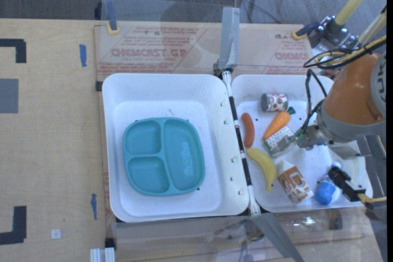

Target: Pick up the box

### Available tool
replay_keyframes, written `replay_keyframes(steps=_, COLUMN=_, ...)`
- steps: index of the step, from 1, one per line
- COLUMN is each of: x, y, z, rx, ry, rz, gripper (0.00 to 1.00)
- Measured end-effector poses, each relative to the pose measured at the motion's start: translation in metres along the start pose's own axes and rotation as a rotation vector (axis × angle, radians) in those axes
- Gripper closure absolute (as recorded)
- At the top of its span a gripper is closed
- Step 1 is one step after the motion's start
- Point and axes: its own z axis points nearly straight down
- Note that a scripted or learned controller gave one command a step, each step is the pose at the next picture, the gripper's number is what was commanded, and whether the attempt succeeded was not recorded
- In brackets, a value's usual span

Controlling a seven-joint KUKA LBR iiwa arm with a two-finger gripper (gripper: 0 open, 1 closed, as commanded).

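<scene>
In the right-hand shallow white bin (362,193), the small brown-and-white carton box (294,184) is lying flat near the front wall, its long axis running diagonally from upper left to lower right, with a yellow banana (264,167) just beside it on the left and a blue rounded object (326,192) just beside it on the right. The grey arm with its orange band (353,98) is reaching in from the right, and its jaws (302,139) are sitting above and slightly right of the box, close to a small greenish packet (277,142) under an orange carrot (276,124); whether they are wide or narrow cannot be told at this size. The move ahead likely means travelling toward the front wall. The box is carrying pale lettering too small to read; the board behind the bins is bearing reddish print, also illegible.
</scene>
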Motion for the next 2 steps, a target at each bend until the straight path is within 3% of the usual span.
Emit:
replay_keyframes(steps=1, x=0.011, y=0.049, z=0.003, rx=0.012, ry=0.003, rz=-0.042, gripper=0.0)
replay_keyframes(steps=2, x=0.007, y=0.051, z=-0.009, rx=0.003, ry=-0.004, rz=-0.038, gripper=1.0)
